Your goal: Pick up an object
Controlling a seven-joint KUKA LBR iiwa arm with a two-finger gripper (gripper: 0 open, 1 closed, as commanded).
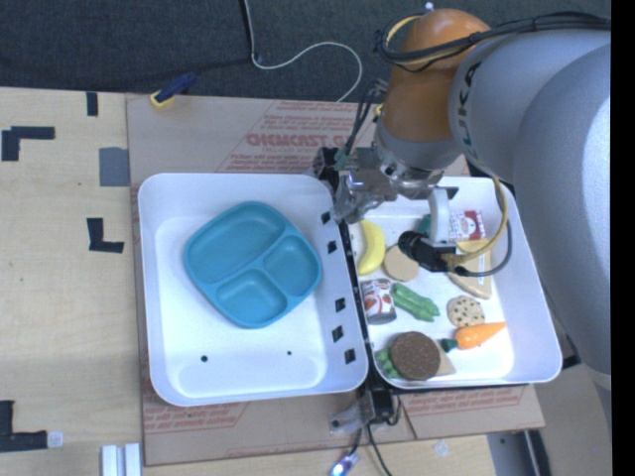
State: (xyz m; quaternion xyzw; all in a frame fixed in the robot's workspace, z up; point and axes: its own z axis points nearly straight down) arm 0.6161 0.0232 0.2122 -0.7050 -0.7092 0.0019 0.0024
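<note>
The left bin [164, 266] holds a blue divided tray [253, 263]. The right bin [531, 350] holds a banana [372, 247], green pea pod [415, 301], carrot [479, 334], cookie [464, 311], can [378, 300] and burger [414, 355]. The end effector [349, 194] hangs over the bins' shared wall by the banana; its state cannot be told.

Light wooden bench [60, 296], marked with black tape, is overlaid at frame centre by a brown cardboard sheet [228, 137]. Two white bins are set on it: left bin [159, 296], right bin [526, 335], rims touching. A white cable [298, 58] is trailed across the upper centre.
</note>
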